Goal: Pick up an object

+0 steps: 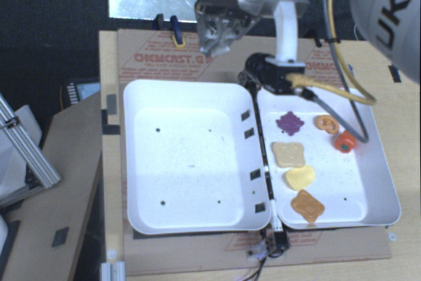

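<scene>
**Hand above the bins' far edge; objects in right bin**

The hand [220,36] hangs over the desk [151,56] beyond the left bin [138,141]. Whether its grip is open or closed cannot be told; nothing is visible in it. The right bin [375,174] contains a purple piece [289,122], orange ring [325,123], red piece [345,141], tan slice [289,154], yellow piece [300,177] and brown piece [307,206].

smooth glossy white plastic bins [184,92] sit on matt brown printed cardboard [154,56].
</scene>
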You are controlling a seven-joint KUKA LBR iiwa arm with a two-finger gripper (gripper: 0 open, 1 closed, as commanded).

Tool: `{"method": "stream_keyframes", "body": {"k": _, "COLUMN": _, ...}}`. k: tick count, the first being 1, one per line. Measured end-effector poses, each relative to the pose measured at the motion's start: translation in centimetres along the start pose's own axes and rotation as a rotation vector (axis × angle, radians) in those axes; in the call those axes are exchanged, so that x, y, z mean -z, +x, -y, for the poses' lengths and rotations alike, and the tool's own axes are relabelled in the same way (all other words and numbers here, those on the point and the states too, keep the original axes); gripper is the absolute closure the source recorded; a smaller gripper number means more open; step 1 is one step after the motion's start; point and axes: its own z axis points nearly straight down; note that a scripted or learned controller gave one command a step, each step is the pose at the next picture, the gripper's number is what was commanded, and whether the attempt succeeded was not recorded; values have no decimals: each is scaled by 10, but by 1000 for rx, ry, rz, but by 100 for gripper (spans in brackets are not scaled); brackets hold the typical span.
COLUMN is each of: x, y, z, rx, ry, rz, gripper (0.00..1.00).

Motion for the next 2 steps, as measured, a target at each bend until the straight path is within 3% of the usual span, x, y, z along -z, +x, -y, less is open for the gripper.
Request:
{"method": "stream_keyframes", "body": {"k": 1, "x": -1, "y": 0, "z": 28, "rx": -1, "ry": 3, "rz": 1, "gripper": 100}}
{"method": "stream_keyframes", "body": {"k": 2, "x": -1, "y": 0, "z": 27, "rx": -1, "ry": 2, "rz": 1, "gripper": 0}}
